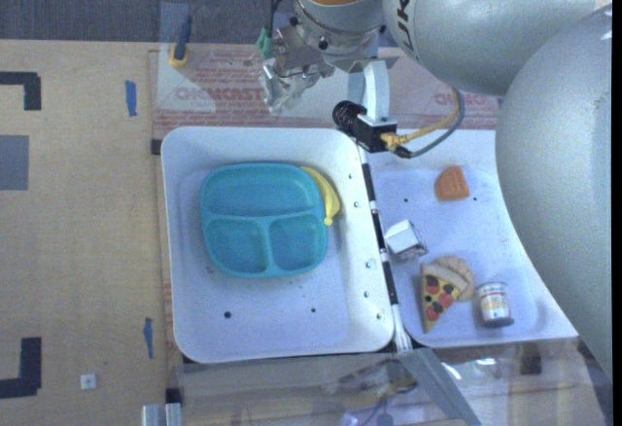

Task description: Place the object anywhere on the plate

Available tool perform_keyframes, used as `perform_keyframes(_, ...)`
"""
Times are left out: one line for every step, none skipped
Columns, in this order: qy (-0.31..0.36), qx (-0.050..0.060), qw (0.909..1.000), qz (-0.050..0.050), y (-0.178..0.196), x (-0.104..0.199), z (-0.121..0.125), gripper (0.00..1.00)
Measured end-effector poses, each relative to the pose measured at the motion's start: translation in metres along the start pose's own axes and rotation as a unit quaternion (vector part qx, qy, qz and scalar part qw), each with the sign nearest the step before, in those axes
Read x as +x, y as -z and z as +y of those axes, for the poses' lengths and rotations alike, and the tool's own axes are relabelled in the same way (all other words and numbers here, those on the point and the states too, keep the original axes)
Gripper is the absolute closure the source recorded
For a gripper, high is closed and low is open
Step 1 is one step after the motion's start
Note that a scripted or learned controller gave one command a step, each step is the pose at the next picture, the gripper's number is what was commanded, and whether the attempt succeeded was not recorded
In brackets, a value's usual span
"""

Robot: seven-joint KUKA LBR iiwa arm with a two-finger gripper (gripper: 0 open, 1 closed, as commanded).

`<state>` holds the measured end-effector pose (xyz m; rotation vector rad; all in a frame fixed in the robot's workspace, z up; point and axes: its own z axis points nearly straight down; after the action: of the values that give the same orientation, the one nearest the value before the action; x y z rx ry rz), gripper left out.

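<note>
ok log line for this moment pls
gripper: above bins' far edge, grasp unclear | plate: left bin, banana at its right rim | right bin: pizza slice, jar

A pizza-slice toy point(442, 286), a small labelled jar point(494, 303), an orange ridged piece point(451, 184) and a small grey-white block point(403, 238) lie in the frame's lower right.

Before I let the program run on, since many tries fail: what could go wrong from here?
The gripper hangs above the far rim of the left bin, away from the right bin's objects, so a grasp may miss. The banana lies against the plate edge and could get knocked. The pizza slice and small jar lie close together, risking a double contact.
</note>
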<state>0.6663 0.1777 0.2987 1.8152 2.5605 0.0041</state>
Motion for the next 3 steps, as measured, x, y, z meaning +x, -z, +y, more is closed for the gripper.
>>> perform_keyframes(0.060, -0.003, 0.9982, 0.001, -0.178, 0.039, -0.052, 1.00)
perform_keyframes(-0.049, 0.000, 0.9988, 0.000, -0.130, -0.033, -0.018, 1.00)
perform_keyframes(0.087, -0.001, 0.9962, 0.000, -0.039, -0.084, -0.059, 1.00)
